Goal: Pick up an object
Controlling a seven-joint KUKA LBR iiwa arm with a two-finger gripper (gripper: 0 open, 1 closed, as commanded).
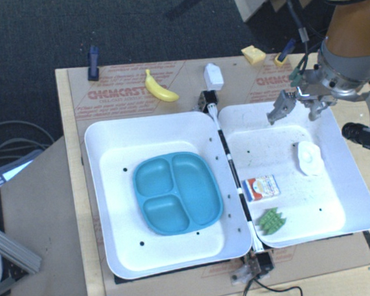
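Camera view: fingers (296, 106) spread wide, holding nothing, above right bin (348, 216).

The bench (78, 122) is topped with printed cardboard and carries two white bins side by side, the left bin (116, 248) and the right bin (353, 206). Behind them on the cardboard lie a banana (159, 88), a small white block (214, 75) and a yellow piece (253, 54).

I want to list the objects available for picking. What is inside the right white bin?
The right white bin holds a white object, a small red-and-white carton and a green leafy item. The gripper hangs over its far edge and covers part of the rim there.
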